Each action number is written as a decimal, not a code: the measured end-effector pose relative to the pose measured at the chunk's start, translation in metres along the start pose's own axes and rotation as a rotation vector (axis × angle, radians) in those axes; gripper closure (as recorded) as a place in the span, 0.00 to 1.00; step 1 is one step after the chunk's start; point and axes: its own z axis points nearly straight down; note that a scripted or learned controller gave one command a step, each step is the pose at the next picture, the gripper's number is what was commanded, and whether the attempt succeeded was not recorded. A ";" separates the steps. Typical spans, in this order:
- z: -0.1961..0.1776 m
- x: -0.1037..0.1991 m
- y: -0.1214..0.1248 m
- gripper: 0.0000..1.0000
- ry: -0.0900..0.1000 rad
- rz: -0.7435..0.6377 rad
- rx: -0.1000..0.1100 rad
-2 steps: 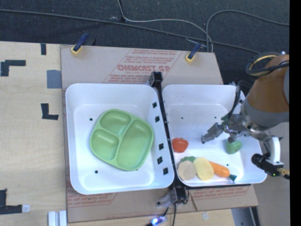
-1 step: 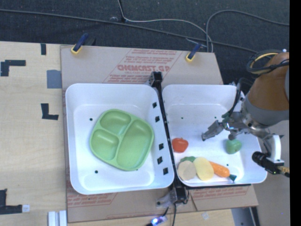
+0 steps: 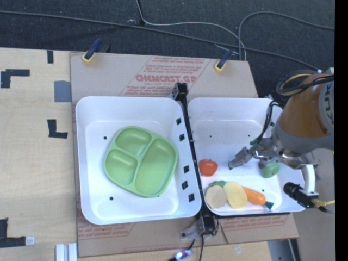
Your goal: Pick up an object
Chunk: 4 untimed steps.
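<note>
My gripper (image 3: 240, 159) hangs over the middle of the right bin (image 3: 228, 109), pointing left. A small red tomato (image 3: 207, 167) lies just to its left, near the divider and apart from the gripper. A green round object (image 3: 269, 169) sits under the wrist, partly hidden by it. Along the bin's front wall lie a beige round piece (image 3: 216, 197), a yellow oval piece (image 3: 236, 194) and an orange carrot (image 3: 254, 195), touching one another.
The left bin (image 3: 89, 145) holds a green divided plate (image 3: 141, 160). A black divider (image 3: 187, 145) with clips runs between the bins. Cables trail across the dark floor behind the bench. The arm's body covers the right bin's right wall.
</note>
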 end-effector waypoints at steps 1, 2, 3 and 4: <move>0.057 -0.003 -0.011 0.00 0.001 0.000 0.001; 0.061 -0.002 -0.010 0.00 -0.001 -0.001 -0.006; 0.050 -0.003 -0.010 1.00 -0.003 -0.001 -0.008; -0.009 0.005 -0.007 1.00 -0.001 -0.002 -0.010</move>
